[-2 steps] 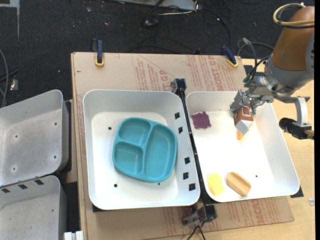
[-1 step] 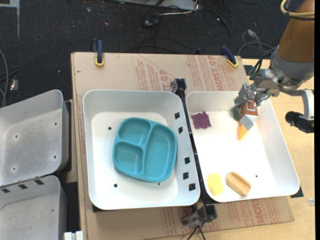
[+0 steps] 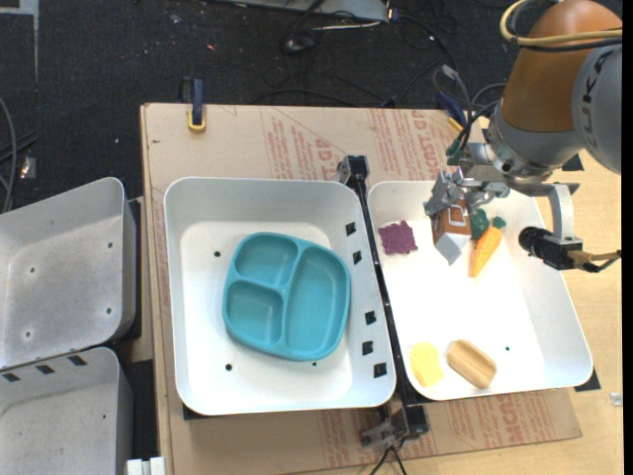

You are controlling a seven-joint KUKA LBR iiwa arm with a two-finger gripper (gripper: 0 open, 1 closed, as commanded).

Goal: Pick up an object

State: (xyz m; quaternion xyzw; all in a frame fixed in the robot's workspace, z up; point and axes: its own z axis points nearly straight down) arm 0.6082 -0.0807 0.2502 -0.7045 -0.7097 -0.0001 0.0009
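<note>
My gripper (image 3: 453, 206) hangs over the far part of the right bin (image 3: 534, 334), below the orange-banded wrist. Directly under it sits a small brown and white block (image 3: 454, 224) with a grey piece at its near end. Whether the block is gripped or just lies beneath cannot be told. An orange carrot (image 3: 485, 249) with a green top lies just right of the block. A purple lump (image 3: 398, 237) rests to the left, near the bin's divider. At the near side lie a yellow piece (image 3: 425, 364) and a tan bread-like piece (image 3: 472, 362).
The left bin (image 3: 198, 364) holds a teal divided plate (image 3: 288, 296). A black clamp bar (image 3: 374, 265) runs between the two bins. White trays (image 3: 59, 265) stand off the bench to the left. Cables hang near the arm at the right.
</note>
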